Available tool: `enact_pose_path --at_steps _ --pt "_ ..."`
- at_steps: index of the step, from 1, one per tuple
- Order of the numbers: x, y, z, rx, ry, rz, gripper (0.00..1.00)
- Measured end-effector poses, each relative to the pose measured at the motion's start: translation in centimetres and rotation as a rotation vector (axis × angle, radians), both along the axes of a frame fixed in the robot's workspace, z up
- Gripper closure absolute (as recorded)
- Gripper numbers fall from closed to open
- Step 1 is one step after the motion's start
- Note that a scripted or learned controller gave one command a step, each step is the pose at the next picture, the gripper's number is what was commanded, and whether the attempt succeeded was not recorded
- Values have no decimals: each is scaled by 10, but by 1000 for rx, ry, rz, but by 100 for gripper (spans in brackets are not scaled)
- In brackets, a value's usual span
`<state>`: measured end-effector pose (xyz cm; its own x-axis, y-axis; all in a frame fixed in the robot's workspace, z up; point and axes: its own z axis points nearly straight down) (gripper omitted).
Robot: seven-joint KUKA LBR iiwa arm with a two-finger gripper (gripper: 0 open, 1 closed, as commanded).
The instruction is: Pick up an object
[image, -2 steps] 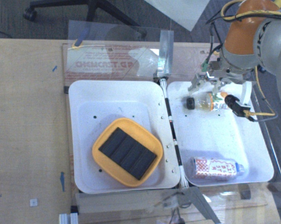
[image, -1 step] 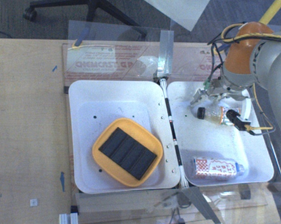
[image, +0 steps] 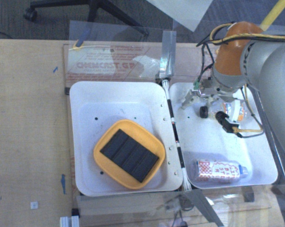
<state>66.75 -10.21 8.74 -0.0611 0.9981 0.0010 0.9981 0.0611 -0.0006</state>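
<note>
Arm: grey, with an orange band, reaching in from the right over the far part of the right bin.
Fingers: low over the far left part of the right bin; whether they are apart or together cannot be told, and nothing can be made out between them.
Small packet: orange and white, just right of the fingers, partly under the wrist and cables.
Tube: red-and-white patterned, lying flat near the front wall of the right bin, well apart from the fingers.
Yellow tray: with a black ribbed insert, in the left bin, left of the fingers and nearer the front.
Counter: tan wood, bearing both bins side by side.
Room: dark carpet beyond the counter, with the base of an office chair.
</note>
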Motion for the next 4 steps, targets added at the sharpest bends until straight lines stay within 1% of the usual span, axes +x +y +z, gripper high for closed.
enact_pose_path --at_steps 1,2,3,4 --pt "-31 -64 47 -1 0 64 0" --pt "-66 -73 8 -2 -5 200 0" --pt "-84 -58 1 -3 -7 250 0" --pt "-83 -59 11 -4 -11 248 100"
